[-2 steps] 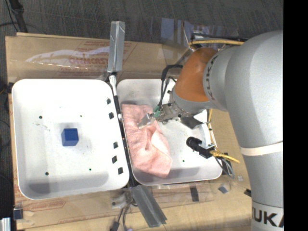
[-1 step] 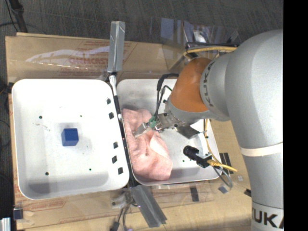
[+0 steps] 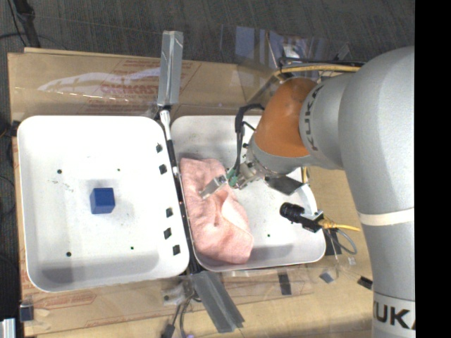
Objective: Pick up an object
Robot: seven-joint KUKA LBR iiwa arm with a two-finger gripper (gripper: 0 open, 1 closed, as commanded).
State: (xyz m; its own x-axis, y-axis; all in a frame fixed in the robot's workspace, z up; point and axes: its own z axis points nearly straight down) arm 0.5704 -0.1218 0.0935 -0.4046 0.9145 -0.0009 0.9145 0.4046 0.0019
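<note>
Down on the worktop (image 3: 84, 76) we see two white bins side by side. Only one thing lies in the left bin (image 3: 77, 146): a small blue cube (image 3: 103, 200), on the floor of the bin a little left of its middle and well apart from every wall. The right bin (image 3: 204, 138) holds a pink cloth (image 3: 217, 217), crumpled. It lies along the left wall of this bin and reaches from about the middle down to the near wall.

The grey arm (image 3: 366, 132) comes in from the right, and its orange band (image 3: 282, 122) is above the right bin. The end effector (image 3: 222, 183) is low over the upper part of the pink cloth and seems to touch it. From this slanted view we cannot tell if the end effector is spread or pressed together, and we also cannot tell if any of the cloth is caught in it. The cloth rests on the bin floor. The blue cube is far from the end effector.
</note>
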